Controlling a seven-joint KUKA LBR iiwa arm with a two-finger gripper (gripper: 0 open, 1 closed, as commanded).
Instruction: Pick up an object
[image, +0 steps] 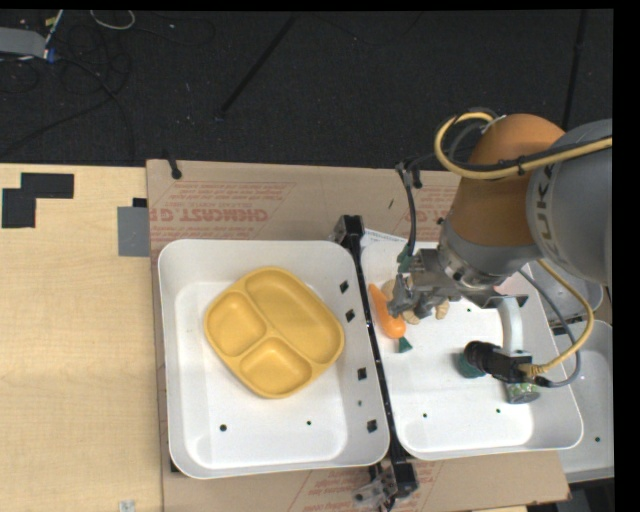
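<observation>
Apparently hovers low in right bin (560, 440), gripper (408, 305) right above orange carrot-like toy (384, 312) by the divider; long axis roughly up-down; finger state impossible to tell.

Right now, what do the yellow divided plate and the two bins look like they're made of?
Yellow divided plate: probably moulded plastic, matte to satin; uniform colour, rounded compartment ridges, only soft highlights. Left bin and right bin: likely thin formed plastic, smooth white with rounded corners and a mild sheen, though painted metal cannot be ruled out from this view.
</observation>
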